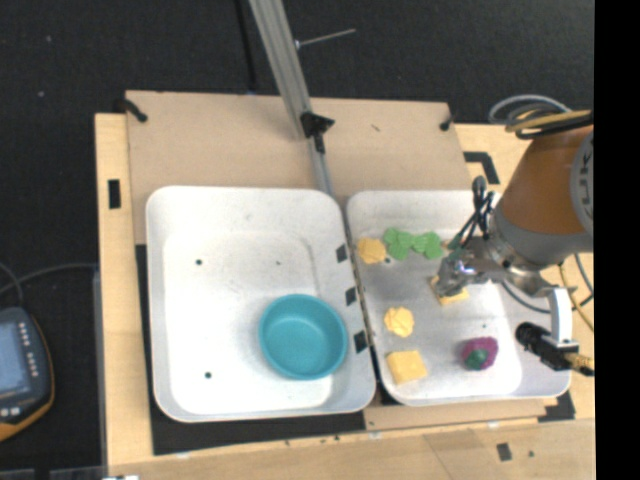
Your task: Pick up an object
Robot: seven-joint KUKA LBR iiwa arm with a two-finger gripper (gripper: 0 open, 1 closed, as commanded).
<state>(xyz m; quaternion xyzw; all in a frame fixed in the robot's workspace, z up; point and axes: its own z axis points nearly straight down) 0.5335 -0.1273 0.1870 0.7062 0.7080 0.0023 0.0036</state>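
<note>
My gripper (455, 271) is low in the right bin (420, 211), near its middle right. A small yellow piece (452, 293) lies directly under its tip; I cannot make out whether it is gripped or only touched. Close by to the left sits a green object (412, 244) and, beyond it, a yellow piece (372, 252). Nearer the front of the bin are a yellow lump (399, 320), a yellow block (406, 367) and a purple and green object (480, 353).
The left bin (200, 228) holds a blue bowl (303, 335) at its front right. A slanted metal post (290, 78) rises behind the bins' shared edge. The arm's orange band (545, 183) hangs over the right bin's right side.
</note>
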